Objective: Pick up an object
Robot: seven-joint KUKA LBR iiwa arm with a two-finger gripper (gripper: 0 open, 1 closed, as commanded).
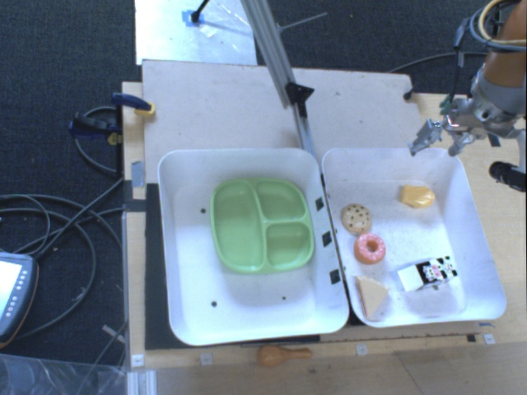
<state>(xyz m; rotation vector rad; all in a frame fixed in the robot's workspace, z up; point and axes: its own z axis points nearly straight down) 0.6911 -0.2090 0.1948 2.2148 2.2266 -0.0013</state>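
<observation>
The gripper [440, 138] hangs over the far rim of the right-hand bin [473, 212], its two fingers spread apart with nothing between them. No single target is named, so the nearest candidate matters: a yellow lump [417, 196] lies just inside that bin's far end, below and slightly left of the fingertips in the camera view, and its long axis runs roughly left to right across the picture. Reaching it looks like a short drop inward from the rim. The other items sit farther toward the near side of the same bin: one cookie [356, 217], one pink doughnut [370, 248], one tan wedge [372, 295] and one small black-and-white carton [428, 273], making five loose objects there in all. The left-hand bin [177, 245] holds one green divided tray [262, 225], well apart from the arm. One small brownish piece [282, 355] rests on the bench outside the bins.
</observation>
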